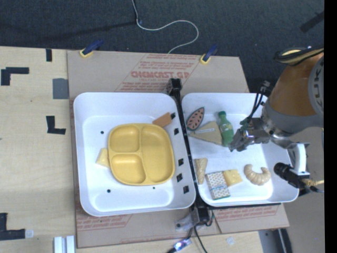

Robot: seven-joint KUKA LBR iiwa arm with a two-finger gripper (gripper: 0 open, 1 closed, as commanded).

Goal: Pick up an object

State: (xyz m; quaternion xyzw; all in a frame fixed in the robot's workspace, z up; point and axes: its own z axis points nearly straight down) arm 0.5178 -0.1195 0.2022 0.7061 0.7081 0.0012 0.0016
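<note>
The right bin (274,196) holds a green bottle (226,127), a pale cheese wedge (209,134), a spotted oval piece (196,118), a croissant (257,175), a yellow block (232,177), a patterned packet (217,185) and a small tan piece (200,169). My gripper (239,142) hangs low over this bin, just right of the green bottle's lower end. Nothing shows between its dark fingertips.
The left bin (87,115) holds a yellow divided plate (141,154), with an orange block (164,119) at its upper right and a yellow piece (102,157) at its left. A dark divider (181,136) runs between the bins. The arm (297,99) enters from the right.
</note>
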